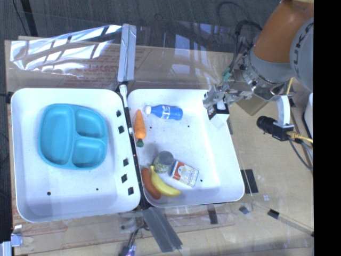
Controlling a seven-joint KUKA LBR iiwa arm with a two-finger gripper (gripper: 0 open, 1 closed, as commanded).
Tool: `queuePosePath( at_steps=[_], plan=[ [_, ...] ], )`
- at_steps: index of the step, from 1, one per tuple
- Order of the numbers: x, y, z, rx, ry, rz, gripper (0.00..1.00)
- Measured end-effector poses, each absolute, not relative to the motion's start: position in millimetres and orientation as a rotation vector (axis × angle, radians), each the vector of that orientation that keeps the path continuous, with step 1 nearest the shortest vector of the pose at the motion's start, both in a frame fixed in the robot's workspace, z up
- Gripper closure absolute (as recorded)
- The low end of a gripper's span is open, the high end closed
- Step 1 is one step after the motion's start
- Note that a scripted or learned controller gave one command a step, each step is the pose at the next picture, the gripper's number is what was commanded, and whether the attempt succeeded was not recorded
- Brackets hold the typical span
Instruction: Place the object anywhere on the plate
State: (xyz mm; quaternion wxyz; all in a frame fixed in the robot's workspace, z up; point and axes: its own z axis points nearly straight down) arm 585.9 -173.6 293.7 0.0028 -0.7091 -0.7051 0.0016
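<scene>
Grey metal gripper (216, 104) sits over the far right corner of the right bin (221, 159), fingers pointing down-left; too small and cluttered to tell how far apart they are, can't tell if anything is between them. Behind it, grey wrist with cables, then the orange band (279, 23) of the arm at far right.

Right bin contents, all well apart from the gripper: blue-and-white bottle (164, 111) lying on its side near the far wall, cap to the left. Carrot (139, 126) just left of it, along the left wall, green end toward near side. Grey can (163, 160) upright-ish in the near half. Carton (184, 174) with orange print touching the can's right side, lying flat. Banana (163, 184) curved under the can, near side. Reddish-brown sausage-like item (148, 184) just left of the banana, touching it.

Left bin (32, 196) holds the blue plate (73, 135), three compartments, sitting in the far-left half of the bin. No object on the plate.

Bins touch along a centre divider with black clips. Bench (266, 164) is tan wood; clear plastic sheet (64, 47) lies across the far side.
</scene>
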Motion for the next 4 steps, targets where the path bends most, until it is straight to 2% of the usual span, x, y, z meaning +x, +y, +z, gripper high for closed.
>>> queuePosePath(
  at_steps=[1,2,3,4],
  plan=[
    [568.8,-126,208,-2.365,-2.061,0.006,1.00],
    [583.8,-48,198,-2.272,-2.162,0.006,1.00],
    [591.9,38,233,-1.893,-2.506,0.003,1.00],
    [583.4,124,160,-1.805,-2.566,0.009,1.00]
  ],
)
